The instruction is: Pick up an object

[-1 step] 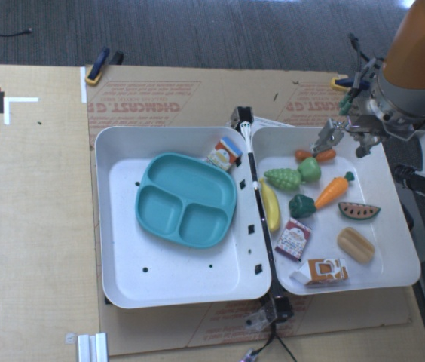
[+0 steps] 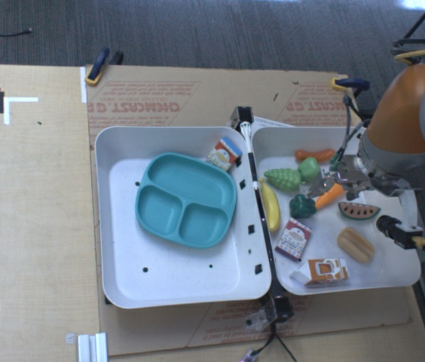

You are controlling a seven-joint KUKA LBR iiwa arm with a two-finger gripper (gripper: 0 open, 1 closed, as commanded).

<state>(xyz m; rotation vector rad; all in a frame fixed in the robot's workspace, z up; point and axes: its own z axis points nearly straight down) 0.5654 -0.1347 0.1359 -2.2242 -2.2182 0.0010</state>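
Carrot (image 2: 330, 195) lies mid-bin beneath the fingers (image 2: 340, 178).

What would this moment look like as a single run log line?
grey arm's pincer: low in right white bin | nearest: orange toy carrot | teal divided plate: left bin | pickup: unconfirmed

The tool (image 2: 338, 178) hangs over the right bin (image 2: 393, 277), just above an orange carrot (image 2: 328, 196); a teal plate (image 2: 186, 200) lies in the left bin (image 2: 122, 270).

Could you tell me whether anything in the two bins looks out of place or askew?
Mostly tidy. One oddity: a small food carton lies alone in the left bin, tipped against its back wall beside the teal tray, while the other toy foods lie in the right bin.
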